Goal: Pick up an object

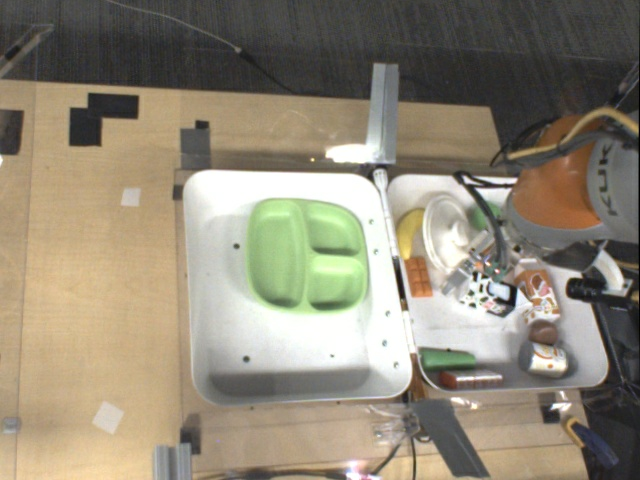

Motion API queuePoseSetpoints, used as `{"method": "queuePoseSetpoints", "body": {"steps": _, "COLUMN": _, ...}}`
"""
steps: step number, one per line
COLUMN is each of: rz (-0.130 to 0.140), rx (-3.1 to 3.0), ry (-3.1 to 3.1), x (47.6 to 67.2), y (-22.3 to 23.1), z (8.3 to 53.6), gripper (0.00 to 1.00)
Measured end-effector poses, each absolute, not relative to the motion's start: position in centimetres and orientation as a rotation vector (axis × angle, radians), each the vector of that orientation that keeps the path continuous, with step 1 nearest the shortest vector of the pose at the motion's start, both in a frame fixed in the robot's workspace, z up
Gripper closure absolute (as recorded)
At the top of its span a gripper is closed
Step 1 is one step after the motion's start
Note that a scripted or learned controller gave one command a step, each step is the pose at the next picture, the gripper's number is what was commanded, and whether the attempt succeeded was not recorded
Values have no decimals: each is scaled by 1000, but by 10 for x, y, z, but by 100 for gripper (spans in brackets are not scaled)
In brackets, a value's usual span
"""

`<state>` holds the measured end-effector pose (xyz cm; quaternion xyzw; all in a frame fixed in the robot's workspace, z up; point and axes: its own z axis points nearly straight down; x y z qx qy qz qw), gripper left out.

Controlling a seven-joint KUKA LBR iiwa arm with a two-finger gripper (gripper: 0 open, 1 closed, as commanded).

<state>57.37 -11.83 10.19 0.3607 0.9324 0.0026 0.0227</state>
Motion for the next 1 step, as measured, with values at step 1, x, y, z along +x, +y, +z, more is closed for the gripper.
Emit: {"method": "queuePoseSetpoints", "body": {"steps": 1, "rz": 24, "rx": 1411, "ry": 2753, "x": 538, "y": -118, "z": 101, "gripper": 0}}
